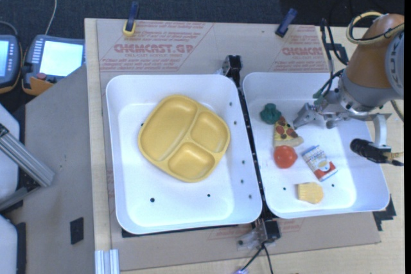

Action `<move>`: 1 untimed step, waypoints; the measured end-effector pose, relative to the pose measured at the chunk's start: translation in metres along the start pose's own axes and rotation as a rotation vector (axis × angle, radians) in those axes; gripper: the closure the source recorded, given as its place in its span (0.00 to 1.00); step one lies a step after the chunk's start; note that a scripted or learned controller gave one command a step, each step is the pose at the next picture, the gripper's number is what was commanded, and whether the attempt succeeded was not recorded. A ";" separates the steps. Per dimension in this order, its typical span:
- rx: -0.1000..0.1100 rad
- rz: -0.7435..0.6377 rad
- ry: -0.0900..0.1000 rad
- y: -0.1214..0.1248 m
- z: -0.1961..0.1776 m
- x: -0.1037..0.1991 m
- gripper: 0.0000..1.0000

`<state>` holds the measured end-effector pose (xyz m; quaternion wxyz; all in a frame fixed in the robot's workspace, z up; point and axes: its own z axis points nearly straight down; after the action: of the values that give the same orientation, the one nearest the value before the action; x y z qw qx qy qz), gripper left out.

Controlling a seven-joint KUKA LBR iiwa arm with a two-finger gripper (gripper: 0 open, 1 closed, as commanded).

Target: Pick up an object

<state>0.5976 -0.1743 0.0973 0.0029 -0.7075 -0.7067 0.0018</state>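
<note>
The right bin holds several small items: a green toy, a pizza-slice toy, a red ball-like tomato, a small white, blue and red carton and a yellow wedge. My gripper hangs over the back of this bin, just right of the pizza slice and above the carton. Its fingers look spread, with nothing between them. The grey arm with its orange band comes in from the right.
The left bin carries a yellow divided plate. A black part sticks into the right bin's right side. Clamps sit on the board's back edge, and screens stand at the far left.
</note>
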 end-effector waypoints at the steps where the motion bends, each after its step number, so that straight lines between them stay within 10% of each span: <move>1: -0.006 -0.001 -0.002 0.000 0.012 0.000 0.00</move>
<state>0.5980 -0.1743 0.0850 0.0003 -0.7072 -0.7070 0.0004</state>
